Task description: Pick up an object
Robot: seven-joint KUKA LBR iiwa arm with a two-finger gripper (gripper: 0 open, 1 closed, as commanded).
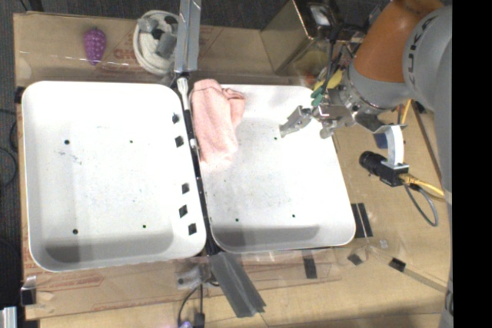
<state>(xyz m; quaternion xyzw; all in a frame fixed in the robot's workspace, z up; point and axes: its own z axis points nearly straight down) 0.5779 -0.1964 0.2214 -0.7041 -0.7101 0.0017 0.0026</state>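
You had the gripper [306, 121] above the upper right part of the right bin [323, 230], and I could not tell from this view how it was set. Well off to its left, a pink cloth [214, 123] lay crumpled against the bin's left wall, by the divider between the two bins. It looked like a soft, light towel that would sag and trail when lifted, though it would not slip much. I would have pinched it at the bunched fold on its upper right, where the fabric stood thickest, rather than the flat lower end.
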